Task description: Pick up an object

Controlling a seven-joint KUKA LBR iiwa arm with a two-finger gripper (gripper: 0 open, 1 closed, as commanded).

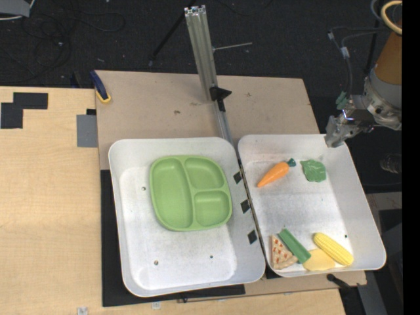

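Gripper [335, 136] hangs at the top right corner of the right bin [367, 209], about over its rim, with nothing visible between the fingers; whether they're spread or clenched I cannot tell, too small and dark at this angle. No object is picked yet, so the step in hand reads as the approach. Nearest candidate is the green lump [314, 170], just below and slightly left of the fingers, sitting on the bin floor. The carrot [273, 174] lies further left of that, tilted, leaf end pointing toward the lump but apart from it. Well below the fingers, at the bin's near edge, is a cluster: corn cob [333, 249], yellow piece [319, 262] touching it, green stick [294, 245] lying across the pizza slice [282, 253]. The left bin [131, 254], far left of the fingers, carries a green divided plate [191, 193]. To do it well: probably go for the lump or the carrot, both isolated with free floor around them, rather than the crowded cluster where fingers could snag two things. For the carrot, close across its narrow width, not along its length. Move inward off the rim before descending, so the bin wall isn't hit. Desk [262, 104] beyond the bins is bare wood.
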